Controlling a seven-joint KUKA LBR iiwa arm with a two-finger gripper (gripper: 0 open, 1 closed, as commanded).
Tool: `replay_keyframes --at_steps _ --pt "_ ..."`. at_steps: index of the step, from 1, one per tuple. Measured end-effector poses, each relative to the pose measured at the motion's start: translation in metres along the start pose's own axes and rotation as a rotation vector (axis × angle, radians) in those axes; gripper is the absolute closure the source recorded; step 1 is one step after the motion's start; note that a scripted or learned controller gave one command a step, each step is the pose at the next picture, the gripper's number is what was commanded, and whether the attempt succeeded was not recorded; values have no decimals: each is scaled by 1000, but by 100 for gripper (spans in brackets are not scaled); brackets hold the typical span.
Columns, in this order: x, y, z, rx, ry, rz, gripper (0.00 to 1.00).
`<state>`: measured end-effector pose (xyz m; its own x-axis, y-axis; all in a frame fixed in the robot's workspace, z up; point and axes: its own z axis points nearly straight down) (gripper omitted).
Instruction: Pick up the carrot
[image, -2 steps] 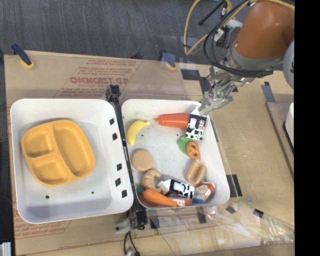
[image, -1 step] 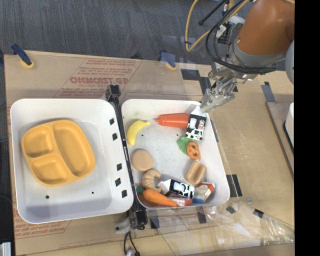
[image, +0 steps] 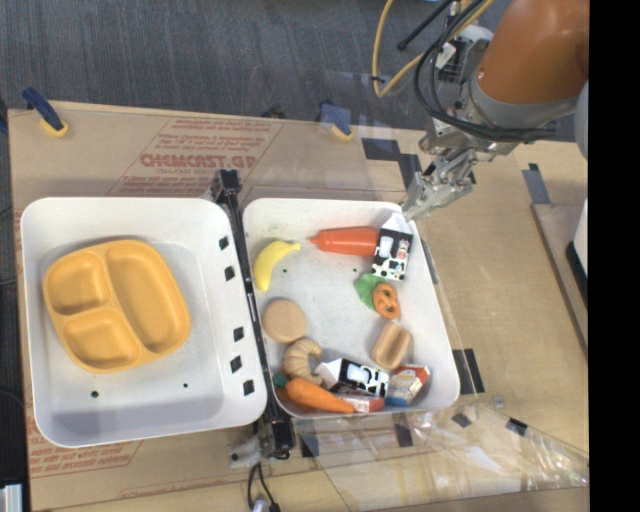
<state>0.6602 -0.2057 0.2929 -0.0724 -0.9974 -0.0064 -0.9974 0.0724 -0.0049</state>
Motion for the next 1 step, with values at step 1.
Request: replay_keyframes --at_steps 1 --pt "-2 -1 -11 3 -2 -2 100"
